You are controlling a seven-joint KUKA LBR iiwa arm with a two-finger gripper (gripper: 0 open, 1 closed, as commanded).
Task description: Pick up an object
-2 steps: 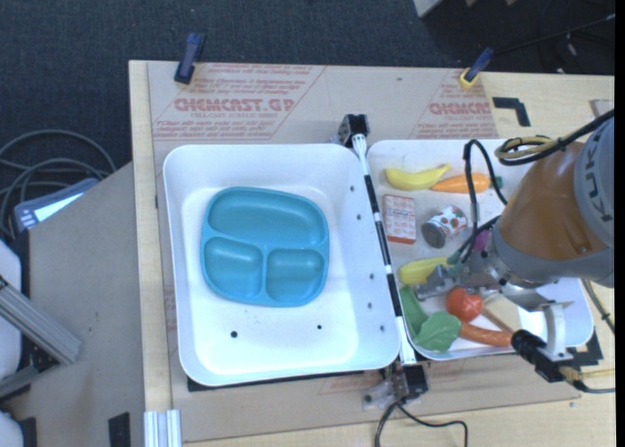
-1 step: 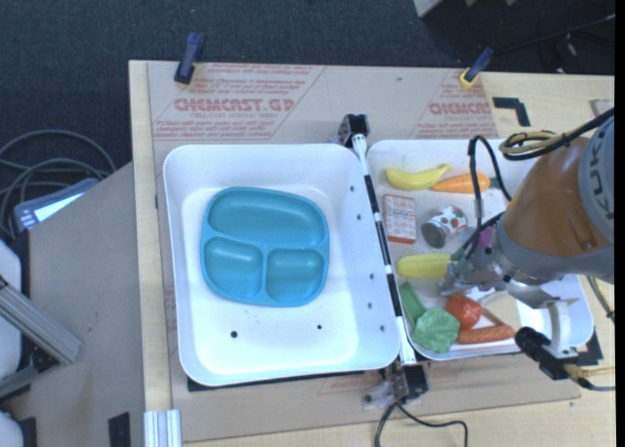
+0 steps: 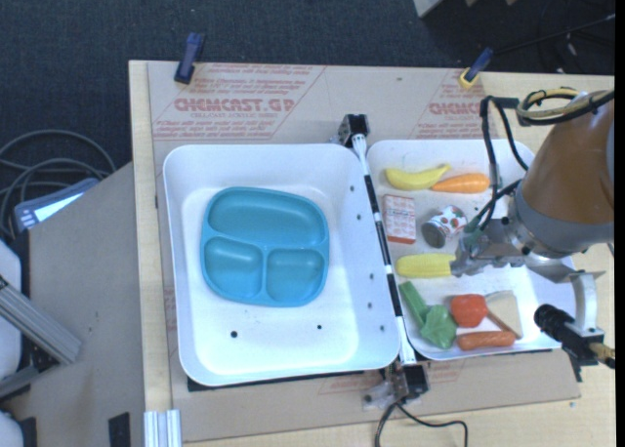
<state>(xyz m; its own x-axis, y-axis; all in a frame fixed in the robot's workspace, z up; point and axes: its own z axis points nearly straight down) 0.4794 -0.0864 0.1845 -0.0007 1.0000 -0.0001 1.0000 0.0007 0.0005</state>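
Bench, two white bins: left bin (image 3: 186,240) holds blue tray (image 3: 265,246); right bin (image 3: 415,152) holds toy foods; gripper (image 3: 467,258) over corn (image 3: 426,265), grip state undeterminable.

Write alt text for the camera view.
A grey arm reaches from the right over the right bin, its gripper low among toy foods: banana, carrot, corn, tomato. The left bin holds a blue divided tray.
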